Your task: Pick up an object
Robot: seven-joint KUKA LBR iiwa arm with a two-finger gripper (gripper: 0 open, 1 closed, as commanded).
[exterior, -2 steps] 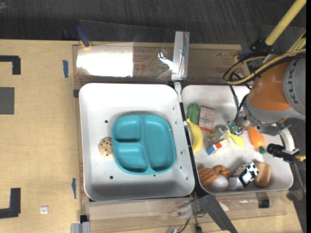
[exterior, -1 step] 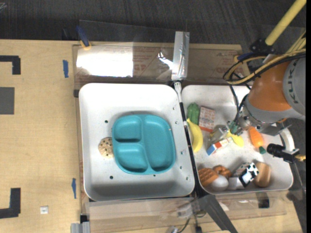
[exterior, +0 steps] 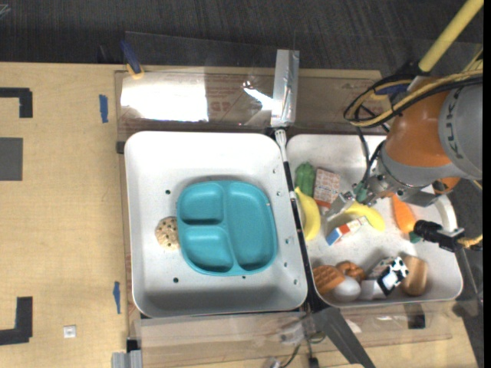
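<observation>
Two shallow white plastic bins sit side by side on a bench of pale brown board. The left bin (exterior: 146, 167) fills the middle of the frame; its floor is smooth and glossy, dotted with a few small dark holes. In it lies a teal plate (exterior: 227, 225) with rounded corners and three moulded compartments, set at a slight tilt. Touching the plate's left edge is a round, speckled tan cookie (exterior: 167, 232).

The right bin (exterior: 453, 282) holds a jumble of small toys. Near its upper left corner is a dull green pepper (exterior: 305, 178), and just beside it a small printed carton (exterior: 327, 184) in white and red. A curved yellow banana (exterior: 310, 215) lies along the bin's left wall. Toward the middle is a small white block (exterior: 344, 229) with red and blue ends. Along the lower edge sit a ridged brown croissant (exterior: 336, 274), a smooth white egg (exterior: 347, 287) touching it, and a black-and-white toy (exterior: 393, 273) beside a rounded brown piece (exterior: 415, 274). An orange carrot (exterior: 403, 215) lies at the right.

The grey arm with its orange band enters from the upper right of the frame, trailing yellow and black cables. Its gripper (exterior: 360, 195) is low in the right bin, over a second yellow piece; whether it is open or has hold of anything cannot be told.
</observation>
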